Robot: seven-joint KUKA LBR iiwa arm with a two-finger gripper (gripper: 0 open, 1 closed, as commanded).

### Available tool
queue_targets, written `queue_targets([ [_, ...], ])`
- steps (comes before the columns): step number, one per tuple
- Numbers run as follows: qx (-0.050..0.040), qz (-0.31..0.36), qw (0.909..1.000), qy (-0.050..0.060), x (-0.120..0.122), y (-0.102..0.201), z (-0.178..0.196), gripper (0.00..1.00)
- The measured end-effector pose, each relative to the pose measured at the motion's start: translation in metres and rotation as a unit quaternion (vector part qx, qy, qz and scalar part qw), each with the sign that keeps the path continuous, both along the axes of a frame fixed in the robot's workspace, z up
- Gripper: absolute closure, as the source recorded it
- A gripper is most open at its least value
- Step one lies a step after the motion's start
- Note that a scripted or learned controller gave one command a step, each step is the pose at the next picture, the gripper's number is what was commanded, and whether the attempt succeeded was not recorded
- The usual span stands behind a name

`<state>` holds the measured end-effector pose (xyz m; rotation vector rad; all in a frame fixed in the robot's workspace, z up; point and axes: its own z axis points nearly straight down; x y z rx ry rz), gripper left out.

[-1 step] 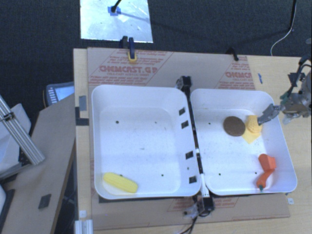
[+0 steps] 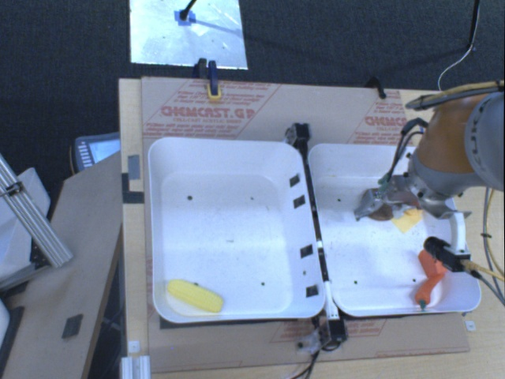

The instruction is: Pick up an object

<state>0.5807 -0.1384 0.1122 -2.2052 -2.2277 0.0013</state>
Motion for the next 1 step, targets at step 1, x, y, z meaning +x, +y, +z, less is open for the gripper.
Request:
queue_targets([
  [1, -0.0030, -0.005, 1.0000, -0.005, 0.0179, -0.0336, -0.0279, 0.00],
])
